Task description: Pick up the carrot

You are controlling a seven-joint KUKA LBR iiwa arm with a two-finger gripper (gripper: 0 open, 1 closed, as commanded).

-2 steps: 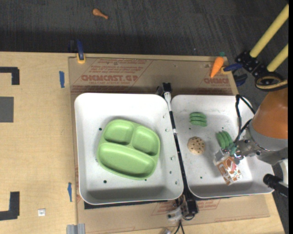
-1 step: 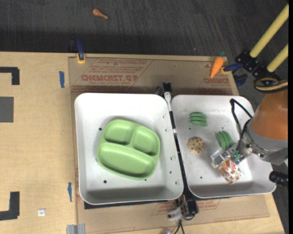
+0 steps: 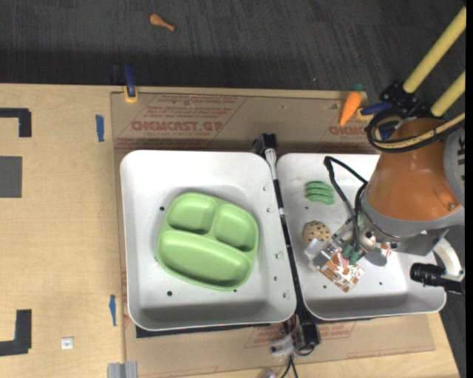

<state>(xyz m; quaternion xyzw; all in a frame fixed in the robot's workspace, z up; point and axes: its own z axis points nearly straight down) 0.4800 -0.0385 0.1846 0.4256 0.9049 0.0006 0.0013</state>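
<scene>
Nearest the camera, along the front edge of the tan surface, we see the rims of two shallow white bins set side by side. On our left in the view, the left bin holds a green divided tray with three compartments, lying a little askew. The right bin sits touching it along a shared edge, and over this bin hangs the arm, grey with its orange band, reaching in from the right of the view. Its jaws sit low over the bin floor among small items, and we cannot tell whether they are apart or together, nor whether anything lies between them. Just beneath them lies a small reddish-brown and white packet, and just to its left a round speckled cookie. Farther back in the same bin rests a green ridged piece. Beyond the bins, on the cardboard sheet near the back right, the carrot lies outside both bins, orange with a green top, well apart from the jaws. On the dark floor beyond lies a small orange object.
</scene>
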